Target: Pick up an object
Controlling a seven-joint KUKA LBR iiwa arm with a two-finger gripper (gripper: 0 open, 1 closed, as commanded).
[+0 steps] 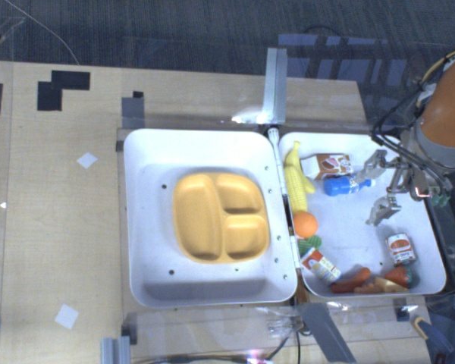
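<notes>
Two shallow white bins are seen side by side on the bench. The left bin (148, 203) holds a yellow divided tray (218, 217), set near its middle. The right bin (434, 260) is taken as the landmark. Along its left wall a yellow corn cob (296, 182) is laid, with an orange (305, 224) just below it and a small green item beside that. Near the top wall a red-and-white packet (332, 164) is found, and a blue bottle (338, 186) lies just below it. A small red-labelled can (400, 249) stands toward the right wall. Along the bottom wall a red-and-white bottle (320, 265) and a cluster of red and orange items (371, 280) are noted.

The gripper (381, 189) is held above the bin's upper right part. Its fingers are spread apart, with nothing seen between them. The upper fingertip is close beside the blue bottle.
</notes>
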